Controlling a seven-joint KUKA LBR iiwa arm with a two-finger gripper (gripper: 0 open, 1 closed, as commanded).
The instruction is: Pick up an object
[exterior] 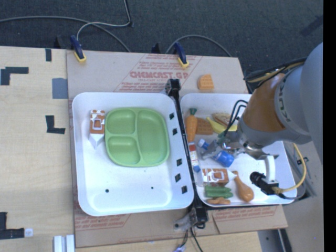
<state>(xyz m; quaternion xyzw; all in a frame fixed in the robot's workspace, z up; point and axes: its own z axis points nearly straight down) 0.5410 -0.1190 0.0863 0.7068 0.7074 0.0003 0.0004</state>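
Dark carpet surrounds the bench (31,140). Whether the fingers (223,150) are parted cannot be told; just below them sits a blue cup (226,159), which they should straddle squarely before closing.

Not much that can actually be read here. Red lettering is printed on the brown cardboard sheet (152,72) under the bins, along its far edge: "CHEMCAST" can be made out, followed by something like "GP" (partly cut off by the black clamp at the bins' divider). Fainter red lines of print are seen above and below it, too small to be read. Printed patterns are carried on the small cartons (96,123) in the bins, but no words can be made out.
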